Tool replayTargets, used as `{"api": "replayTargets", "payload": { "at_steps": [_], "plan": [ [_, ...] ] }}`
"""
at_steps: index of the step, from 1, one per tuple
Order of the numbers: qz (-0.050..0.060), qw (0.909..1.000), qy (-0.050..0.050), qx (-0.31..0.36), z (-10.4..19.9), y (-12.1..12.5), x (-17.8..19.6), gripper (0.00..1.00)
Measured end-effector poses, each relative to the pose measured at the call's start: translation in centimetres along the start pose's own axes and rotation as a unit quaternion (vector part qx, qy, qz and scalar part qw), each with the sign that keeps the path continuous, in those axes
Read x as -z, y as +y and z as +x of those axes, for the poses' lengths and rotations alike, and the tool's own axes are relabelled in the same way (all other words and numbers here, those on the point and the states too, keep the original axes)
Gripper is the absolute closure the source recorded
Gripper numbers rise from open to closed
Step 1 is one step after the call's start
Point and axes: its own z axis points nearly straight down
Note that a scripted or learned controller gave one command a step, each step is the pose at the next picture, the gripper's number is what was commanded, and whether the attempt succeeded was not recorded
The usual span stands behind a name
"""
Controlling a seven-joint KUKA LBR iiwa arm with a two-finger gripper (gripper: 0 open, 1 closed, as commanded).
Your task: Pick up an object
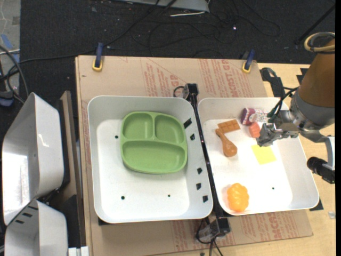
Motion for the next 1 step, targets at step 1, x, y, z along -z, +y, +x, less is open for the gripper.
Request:
{"api": "replayTargets", "payload": {
  "at_steps": [1],
  "plan": [
    [0.003, 1.0, 0.001, 0.002, 4.31, -0.93, -0.51, 1.0]
  ]
}}
